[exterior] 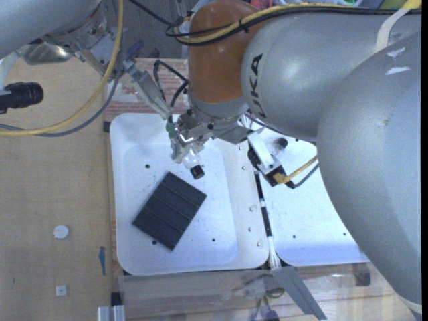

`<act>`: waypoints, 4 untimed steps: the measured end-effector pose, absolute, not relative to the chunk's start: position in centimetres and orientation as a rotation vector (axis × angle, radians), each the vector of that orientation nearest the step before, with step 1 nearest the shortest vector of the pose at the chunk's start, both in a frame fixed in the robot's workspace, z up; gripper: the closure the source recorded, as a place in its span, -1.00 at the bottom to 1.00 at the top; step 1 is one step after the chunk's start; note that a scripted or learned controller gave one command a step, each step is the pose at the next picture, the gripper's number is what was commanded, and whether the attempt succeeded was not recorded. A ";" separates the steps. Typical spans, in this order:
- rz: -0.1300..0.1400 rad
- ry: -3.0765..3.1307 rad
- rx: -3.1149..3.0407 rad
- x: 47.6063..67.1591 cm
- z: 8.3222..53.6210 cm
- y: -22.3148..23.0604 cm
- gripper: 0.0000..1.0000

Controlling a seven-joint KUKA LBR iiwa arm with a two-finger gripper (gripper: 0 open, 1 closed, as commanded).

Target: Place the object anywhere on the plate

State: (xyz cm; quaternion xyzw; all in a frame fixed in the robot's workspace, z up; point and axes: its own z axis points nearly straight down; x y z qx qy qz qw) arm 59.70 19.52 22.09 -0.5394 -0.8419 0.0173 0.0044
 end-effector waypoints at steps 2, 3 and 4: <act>0.005 -2.569 -1.803 58.4 22.5 15.8 1.00; -0.001 -2.449 -1.969 65.0 22.6 17.5 1.00; 0.002 -2.509 -1.887 56.1 27.2 21.9 1.00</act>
